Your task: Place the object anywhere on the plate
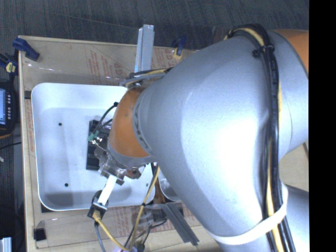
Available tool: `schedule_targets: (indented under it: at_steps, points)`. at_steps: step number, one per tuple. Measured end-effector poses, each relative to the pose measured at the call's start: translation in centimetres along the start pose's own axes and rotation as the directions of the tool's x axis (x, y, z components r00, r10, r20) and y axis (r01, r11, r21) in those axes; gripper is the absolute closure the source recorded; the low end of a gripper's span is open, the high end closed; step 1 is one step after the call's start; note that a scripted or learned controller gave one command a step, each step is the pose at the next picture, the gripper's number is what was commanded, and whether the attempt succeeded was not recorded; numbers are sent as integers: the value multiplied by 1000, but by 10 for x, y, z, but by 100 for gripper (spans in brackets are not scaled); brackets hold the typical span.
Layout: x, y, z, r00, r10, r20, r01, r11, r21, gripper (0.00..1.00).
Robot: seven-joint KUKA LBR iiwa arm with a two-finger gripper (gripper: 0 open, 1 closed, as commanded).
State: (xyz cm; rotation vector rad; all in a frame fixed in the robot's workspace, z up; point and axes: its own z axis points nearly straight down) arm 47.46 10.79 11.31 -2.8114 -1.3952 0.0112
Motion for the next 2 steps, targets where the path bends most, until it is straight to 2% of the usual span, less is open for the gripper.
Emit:
schedule_targets:
  at_steps: [1, 2]
  points:
    - [23, -18, 7, 873, 488, -3, -487, 873, 1, 100]
    - [-21, 57, -78, 756, 655, -7, -655, 756, 0, 100]
